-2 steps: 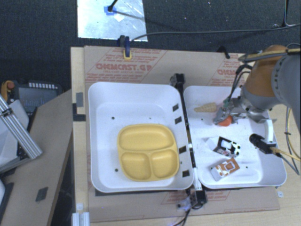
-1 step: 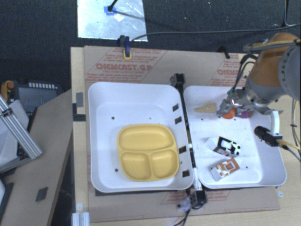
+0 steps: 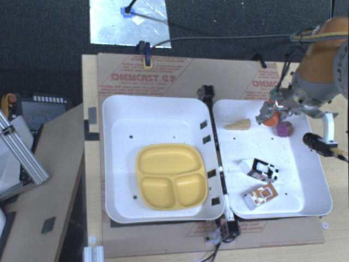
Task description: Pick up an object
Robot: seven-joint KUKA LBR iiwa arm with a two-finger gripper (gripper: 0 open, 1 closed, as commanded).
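Note:
My gripper [image 3: 268, 113] hangs over the far part of the right bin [image 3: 311, 201], at the end of the grey and orange arm coming in from the right. A small orange object [image 3: 271, 119] lies right at its tip, partly hidden by it. Just right of that sits a purple object [image 3: 283, 129]. A tan wedge-shaped piece [image 3: 238, 125] lies to the gripper's left. Nearer the front are a black-and-white item [image 3: 262, 170] and an orange-and-white box [image 3: 260, 195].
The left bin [image 3: 120, 119] holds a yellow divided tray [image 3: 170, 176]. A dark clip strip [image 3: 214, 146] runs along the seam between the bins. A black fitting [image 3: 319, 142] sticks in over the right bin's right rim.

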